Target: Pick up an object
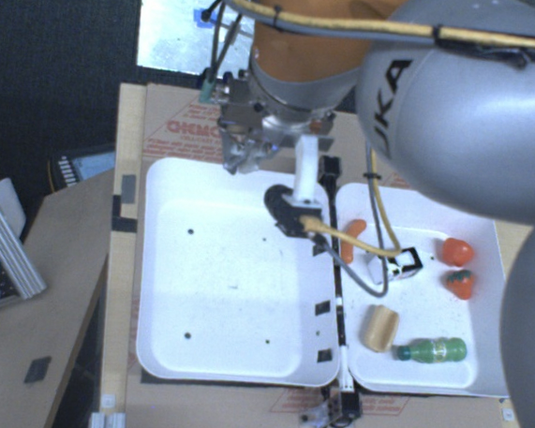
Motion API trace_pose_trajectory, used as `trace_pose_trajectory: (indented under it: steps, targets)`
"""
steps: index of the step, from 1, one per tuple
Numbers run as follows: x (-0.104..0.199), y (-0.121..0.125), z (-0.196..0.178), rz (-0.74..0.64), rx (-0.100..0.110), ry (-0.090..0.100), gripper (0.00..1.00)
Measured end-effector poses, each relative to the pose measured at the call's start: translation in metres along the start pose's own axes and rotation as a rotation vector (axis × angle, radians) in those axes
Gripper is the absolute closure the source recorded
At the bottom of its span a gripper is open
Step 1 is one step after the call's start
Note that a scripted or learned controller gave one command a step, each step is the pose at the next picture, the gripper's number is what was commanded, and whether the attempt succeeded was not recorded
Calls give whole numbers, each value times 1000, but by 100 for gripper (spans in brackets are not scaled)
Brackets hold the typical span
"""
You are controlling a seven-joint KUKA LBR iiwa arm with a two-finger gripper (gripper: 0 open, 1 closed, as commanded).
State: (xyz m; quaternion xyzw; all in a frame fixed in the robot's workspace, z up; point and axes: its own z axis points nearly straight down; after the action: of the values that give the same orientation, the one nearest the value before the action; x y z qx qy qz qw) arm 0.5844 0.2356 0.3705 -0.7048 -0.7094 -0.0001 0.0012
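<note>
Overhead, the grey arm [466,105] is seen stretched in from the right across the far side of the bench, its orange band [314,25] set high in the view. The gripper [243,154] is held over the far rim of the left bin [163,274], near that bin's far edge and slightly left of the seam between the two bins. Whether the claw is released or clenched cannot be told from this angle, since its tip is shown only as a dark, crowded shape.

All the loose things are gathered in the right bin [428,304], well apart from the gripper. An orange carrot-like piece [352,240] is laid at a slant near the bin's left wall, close to the seam. A red tomato [457,250] is placed toward the far right corner, and just beside it, on the near side, an orange-red fruit with a green top [460,284] is found. A tan cylinder [380,327] is set nearer the front, left of centre. Just to its right a green bottle [433,349] is laid on its side, with its cap pointed toward the cylinder.

Both bins are borne by a cardboard sheet with red print [177,129].
</note>
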Motion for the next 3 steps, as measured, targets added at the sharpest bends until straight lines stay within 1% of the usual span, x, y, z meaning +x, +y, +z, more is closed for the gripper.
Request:
trace_pose_trajectory:
  steps: [1,2,3]
  targets:
    - [0,-48,-109,0,-14,5,100]
    - [-1,-32,-154,2,-8,1,100]
    - [-2,9,-97,7,1,-3,100]
